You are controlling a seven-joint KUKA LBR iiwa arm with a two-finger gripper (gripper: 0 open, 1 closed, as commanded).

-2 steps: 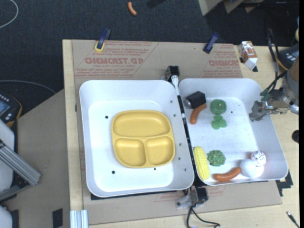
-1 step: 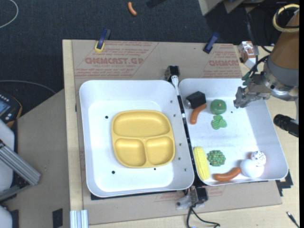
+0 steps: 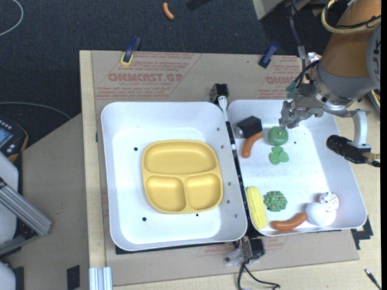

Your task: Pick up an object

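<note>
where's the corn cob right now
The corn cob lies in the right bin, along its left wall near the front corner, just left of the broccoli and above the sausage.

Two white bins are sitting side by side: the left bin (image 3: 115,180) and the right bin (image 3: 338,180). Taking the right bin as the landmark, one yellow divided plate (image 3: 181,175) is lying outside it, in the neighbouring bin. Inside the right bin, eight things are lying: two orange sausages (image 3: 251,144) (image 3: 288,223), one black block (image 3: 248,125), one round green piece (image 3: 278,135), one leafy green piece (image 3: 278,156), one broccoli floret (image 3: 275,200), one corn cob (image 3: 256,207) and one white ball-like object (image 3: 321,211). One more orange piece (image 3: 168,10) is lying on the floor, well beyond the bins.
</note>
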